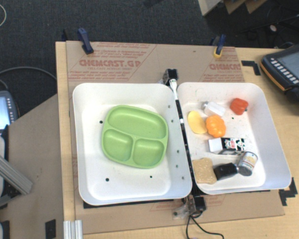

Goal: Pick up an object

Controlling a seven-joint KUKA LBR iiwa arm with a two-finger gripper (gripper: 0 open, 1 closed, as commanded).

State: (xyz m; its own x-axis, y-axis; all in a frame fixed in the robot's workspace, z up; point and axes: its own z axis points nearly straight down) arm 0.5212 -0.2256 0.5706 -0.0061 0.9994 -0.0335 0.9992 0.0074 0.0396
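1. The right bin [271, 133] holds every loose object. They crowd its left half, and the strip of floor along its right wall is bare.
2. Nearest that bare strip, a small metal can [247, 163] lies on its side near the front. A red-orange piece [239, 105] sits by itself towards the far wall.
3. A black block [224, 171] touches the can on the left. Left of that, a flat tan sponge-like slab [204, 170] lies against the bin's left wall at the near corner.
4. Just beyond the can and black block, a small white carton with black cow-like patches [227, 144] lies flat.
5. Farther back, an orange toy fruit [216, 126] touches a yellow lemon-shaped piece [197, 122] on its left. A small pale item [213, 108], too blurred to name, lies just behind them.
6. The left bin [84, 133] holds a green divided plate [135, 136] with three compartments, roughly centred and upright.
7. Both bins rest on a brown sheet printed CHEMCAST [109, 61]. It is held at the far edge by a blue clamp [84, 40] on the left and a yellow clamp [219, 46] on the right.
8. A dark handheld control pad [284, 71] lies on the bench beyond the right bin's far right corner.
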